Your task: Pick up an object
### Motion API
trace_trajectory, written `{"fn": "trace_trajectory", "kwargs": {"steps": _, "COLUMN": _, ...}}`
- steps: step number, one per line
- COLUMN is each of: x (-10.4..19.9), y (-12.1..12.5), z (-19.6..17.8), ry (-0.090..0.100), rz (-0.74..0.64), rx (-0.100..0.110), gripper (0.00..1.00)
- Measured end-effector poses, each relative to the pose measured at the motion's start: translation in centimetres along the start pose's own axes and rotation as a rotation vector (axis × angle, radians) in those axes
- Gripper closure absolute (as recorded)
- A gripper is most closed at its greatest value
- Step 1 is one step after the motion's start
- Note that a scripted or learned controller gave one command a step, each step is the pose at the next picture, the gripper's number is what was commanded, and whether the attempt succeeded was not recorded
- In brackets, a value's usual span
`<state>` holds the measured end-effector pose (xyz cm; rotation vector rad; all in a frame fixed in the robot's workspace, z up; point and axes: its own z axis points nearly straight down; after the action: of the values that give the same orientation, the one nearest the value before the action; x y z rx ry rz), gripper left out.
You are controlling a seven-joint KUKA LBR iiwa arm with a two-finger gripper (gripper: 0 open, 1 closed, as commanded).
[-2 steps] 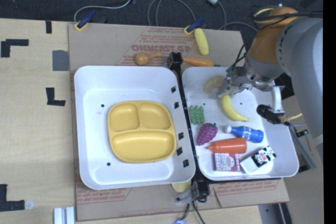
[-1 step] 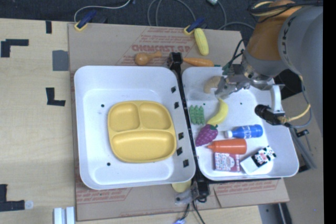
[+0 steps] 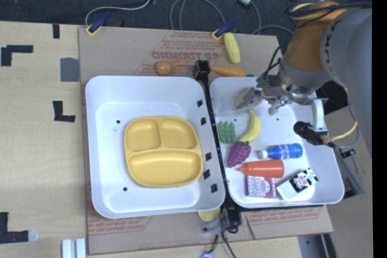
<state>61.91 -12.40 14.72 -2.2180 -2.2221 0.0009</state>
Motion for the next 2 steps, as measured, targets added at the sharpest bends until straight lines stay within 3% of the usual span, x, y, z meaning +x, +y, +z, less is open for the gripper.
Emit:
{"fn": "trace_trajectory", "kwargs": {"steps": 1, "x": -1.3, "y": -1.7, "z": 6.5, "ry": -0.004, "rz": 0.001, "rx": -0.004, "gripper": 0.0}}
{"fn": "trace_trajectory", "kwargs": {"steps": 2, "x": -1.3, "y": -1.5, "z": 5.0, "ry": -0.004, "rz": 0.0, "rx": -0.007, "gripper": 1.0}}
